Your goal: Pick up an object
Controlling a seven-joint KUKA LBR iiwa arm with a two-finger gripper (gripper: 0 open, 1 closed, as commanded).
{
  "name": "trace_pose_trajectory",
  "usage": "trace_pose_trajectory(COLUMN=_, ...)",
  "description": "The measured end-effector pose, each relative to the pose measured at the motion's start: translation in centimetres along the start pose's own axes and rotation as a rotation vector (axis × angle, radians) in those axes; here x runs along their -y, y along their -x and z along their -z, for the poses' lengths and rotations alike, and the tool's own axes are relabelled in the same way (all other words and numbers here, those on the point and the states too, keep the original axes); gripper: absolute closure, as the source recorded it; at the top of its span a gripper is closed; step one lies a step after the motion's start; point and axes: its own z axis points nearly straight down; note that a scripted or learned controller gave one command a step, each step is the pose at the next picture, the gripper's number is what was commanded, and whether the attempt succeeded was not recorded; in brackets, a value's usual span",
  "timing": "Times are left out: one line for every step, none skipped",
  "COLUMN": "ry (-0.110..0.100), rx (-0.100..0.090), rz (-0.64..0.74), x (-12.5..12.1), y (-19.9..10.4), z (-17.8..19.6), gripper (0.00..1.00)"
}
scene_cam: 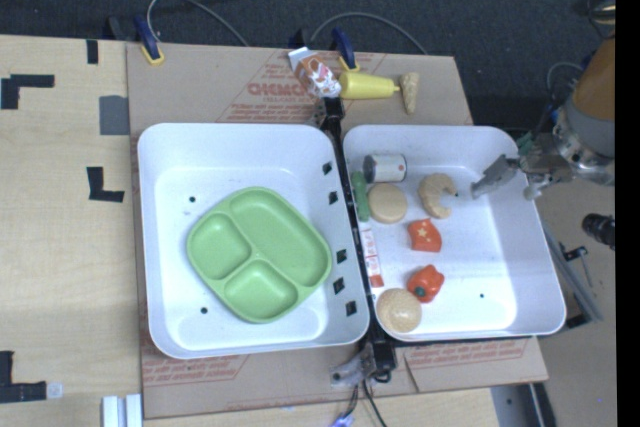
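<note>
Hovered over the right shallow white bin (530, 245), grey two-finger hand (497, 177), grip unreadable, nothing visibly held. Lay just beside it at nine o'clock, a pale bitten-round cookie-shaped piece (436, 194), on the bin floor.

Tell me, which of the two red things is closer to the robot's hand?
The upper red piece, in the middle of the right bin. It lies nearer the hand than the other red piece, which sits lower, beside a tan round piece.
</note>
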Motion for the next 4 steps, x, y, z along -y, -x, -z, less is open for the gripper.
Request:
trace_pose_trajectory(ry=-0.005, rx=-0.003, rz=0.001, x=4.7, y=-6.2, z=-10.1, gripper=0.00)
trace_pose_trajectory(ry=0.008, rx=0.000, rz=0.002, x=-2.2, y=-11.4, z=-12.1, gripper=0.00)
trace_pose_trajectory(ry=0.008, rx=0.003, rz=0.000, x=2.1, y=-11.8, z=-12.1, gripper=0.00)
trace_pose_trajectory(ry=0.009, rx=0.003, rz=0.000, x=5.7, y=-10.8, z=-12.2, gripper=0.00)
